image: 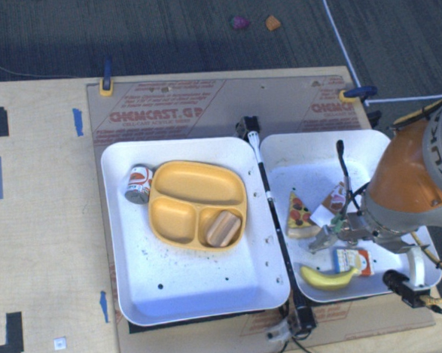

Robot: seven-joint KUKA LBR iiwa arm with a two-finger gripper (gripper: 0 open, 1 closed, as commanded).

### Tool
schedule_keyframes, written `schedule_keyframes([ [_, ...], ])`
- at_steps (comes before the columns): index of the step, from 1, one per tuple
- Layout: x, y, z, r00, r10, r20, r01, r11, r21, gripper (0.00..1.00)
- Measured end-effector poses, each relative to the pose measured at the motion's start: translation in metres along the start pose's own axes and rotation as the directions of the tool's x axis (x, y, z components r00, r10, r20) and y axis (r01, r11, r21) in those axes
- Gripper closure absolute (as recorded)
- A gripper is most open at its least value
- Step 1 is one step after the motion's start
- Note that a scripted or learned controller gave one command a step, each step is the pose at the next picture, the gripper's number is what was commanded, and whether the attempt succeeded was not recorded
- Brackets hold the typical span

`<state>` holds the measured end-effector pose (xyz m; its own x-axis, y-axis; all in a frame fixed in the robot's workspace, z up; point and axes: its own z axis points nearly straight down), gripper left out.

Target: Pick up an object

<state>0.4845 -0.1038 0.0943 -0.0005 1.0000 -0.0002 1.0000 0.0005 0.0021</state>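
pincer (332, 234) low in right bin (310, 152), honestly can't tell grip state or if holding anything; banana (328, 276) just below it toward near rim, long axis left-right; pizza slice (299, 212) just up-left

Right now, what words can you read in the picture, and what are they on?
"CHEMCAST GP": red print on the brown board under the bins, top left; blurry, so my best reading.
The same red print repeats near the board's top right, too cut off to read.
Can and small carton: labels too small to read.
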Motion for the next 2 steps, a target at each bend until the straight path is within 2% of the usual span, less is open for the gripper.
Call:
schedule_keyframes([
  [1, 0.000, 0.001, -0.010, 1.000, 0.001, 0.002, -0.001, 1.000, -0.004, 1.00],
  [2, 0.073, 0.024, -0.091, 1.000, -0.001, -0.001, 0.001, 1.000, 0.000, 1.00],
])
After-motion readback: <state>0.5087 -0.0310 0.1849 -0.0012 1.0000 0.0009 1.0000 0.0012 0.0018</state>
